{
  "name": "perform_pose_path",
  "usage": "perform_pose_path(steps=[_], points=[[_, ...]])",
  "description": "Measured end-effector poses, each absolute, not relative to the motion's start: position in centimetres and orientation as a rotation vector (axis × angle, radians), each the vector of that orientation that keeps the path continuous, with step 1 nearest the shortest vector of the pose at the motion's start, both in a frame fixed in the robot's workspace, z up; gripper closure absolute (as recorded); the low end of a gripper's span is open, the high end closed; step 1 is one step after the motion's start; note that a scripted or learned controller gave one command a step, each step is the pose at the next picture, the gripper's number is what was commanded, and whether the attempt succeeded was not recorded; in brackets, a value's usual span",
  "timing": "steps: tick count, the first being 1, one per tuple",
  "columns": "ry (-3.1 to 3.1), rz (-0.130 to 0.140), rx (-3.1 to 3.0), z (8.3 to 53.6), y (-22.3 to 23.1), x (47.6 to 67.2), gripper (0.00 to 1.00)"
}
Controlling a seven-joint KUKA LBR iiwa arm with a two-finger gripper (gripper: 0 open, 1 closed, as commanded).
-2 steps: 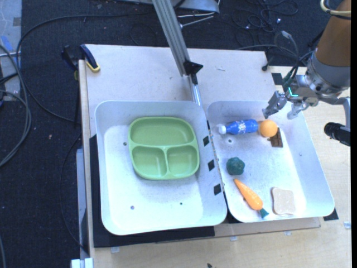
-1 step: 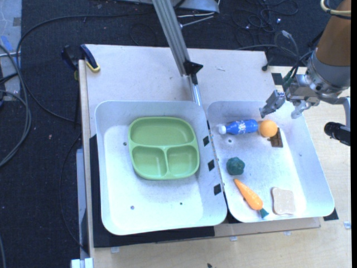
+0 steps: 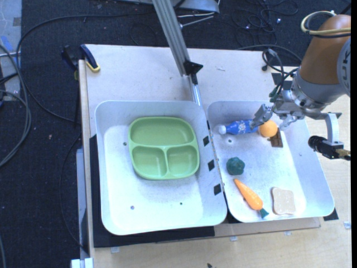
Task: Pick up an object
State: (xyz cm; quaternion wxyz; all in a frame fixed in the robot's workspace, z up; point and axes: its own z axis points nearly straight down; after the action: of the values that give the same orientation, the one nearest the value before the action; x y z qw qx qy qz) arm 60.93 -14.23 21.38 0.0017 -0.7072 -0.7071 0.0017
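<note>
Dark cabled floor surrounded the bench with its two white bins. Gripper [image 3: 271,120] hung low in the right bin [image 3: 312,172], fingers spread, nothing between them; orange ball [image 3: 268,129] sat just below and between the tips, blue bottle [image 3: 236,128] beside it. Judged: approach step, grasp not yet made. Next move calls for lowering and closing on the ball. Farther off: green lump [image 3: 235,165], toy carrot [image 3: 250,195], bread slice [image 3: 283,200], green tray [image 3: 164,148].

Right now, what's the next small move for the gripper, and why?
Probably a short drop onto the orange ball and close. The gripper sits right above it in the right bin, with the blue bottle lying close beside, so keep it centred on the ball.
</note>
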Motion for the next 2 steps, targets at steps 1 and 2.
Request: perform_pose_path(steps=[1,2], points=[[-2.220,0.003,-2.222,16.9,-14.8,61.3,0.00],[-2.221,0.002,-2.222,11.1,-15.3,62.1,0.00]])
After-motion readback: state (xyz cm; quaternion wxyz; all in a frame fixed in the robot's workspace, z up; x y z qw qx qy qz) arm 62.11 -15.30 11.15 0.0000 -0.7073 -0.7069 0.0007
